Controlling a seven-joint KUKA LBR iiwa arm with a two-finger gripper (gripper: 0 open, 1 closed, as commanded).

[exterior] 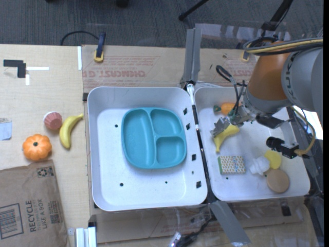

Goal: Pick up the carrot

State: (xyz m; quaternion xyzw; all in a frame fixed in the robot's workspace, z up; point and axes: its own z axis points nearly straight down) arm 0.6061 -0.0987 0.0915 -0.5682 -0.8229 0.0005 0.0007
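The carrot (226,108), a small orange piece with a green end, lies near the back left of the right bin (257,193). My gripper (225,123) hangs just in front of the carrot, over the upper end of a yellow banana (224,135). The arm's grey body and orange band cover the bin's back right. I see nothing held in the gripper.
In the right bin also lie a patterned sponge (231,164), a yellow and white toy (267,161) and a wooden disc (278,181). The left bin (103,153) holds a teal divided plate (154,138). On the bench at left sit a banana (68,131), a pumpkin (37,147) and a pink cupcake (53,121).
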